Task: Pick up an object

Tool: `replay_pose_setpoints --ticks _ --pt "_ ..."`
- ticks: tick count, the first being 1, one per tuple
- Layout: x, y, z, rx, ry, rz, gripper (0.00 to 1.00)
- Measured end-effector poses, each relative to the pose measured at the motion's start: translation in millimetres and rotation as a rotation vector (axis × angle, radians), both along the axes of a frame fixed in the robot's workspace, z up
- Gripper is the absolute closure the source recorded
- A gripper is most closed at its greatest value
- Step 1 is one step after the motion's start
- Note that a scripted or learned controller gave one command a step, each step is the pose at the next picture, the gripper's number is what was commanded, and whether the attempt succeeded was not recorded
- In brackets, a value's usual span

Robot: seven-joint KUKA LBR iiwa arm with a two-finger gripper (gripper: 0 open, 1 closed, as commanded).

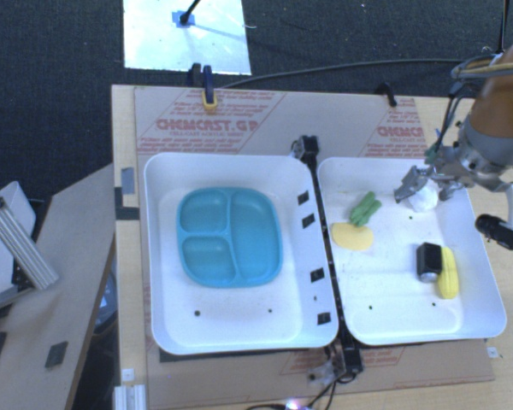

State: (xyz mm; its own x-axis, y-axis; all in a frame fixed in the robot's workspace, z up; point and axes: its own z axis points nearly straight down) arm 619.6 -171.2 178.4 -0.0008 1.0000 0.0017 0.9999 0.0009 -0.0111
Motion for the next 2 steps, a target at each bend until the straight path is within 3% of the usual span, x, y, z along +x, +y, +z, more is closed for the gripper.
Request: replay_pose_setpoints --ticks 1,2 --pt "3.2 0.4 7.9 -0.002 -0.012 0.003 0.0" --pt "-0.2 1.1 -54.5 -0.001 -0.008 0.001 0.0"
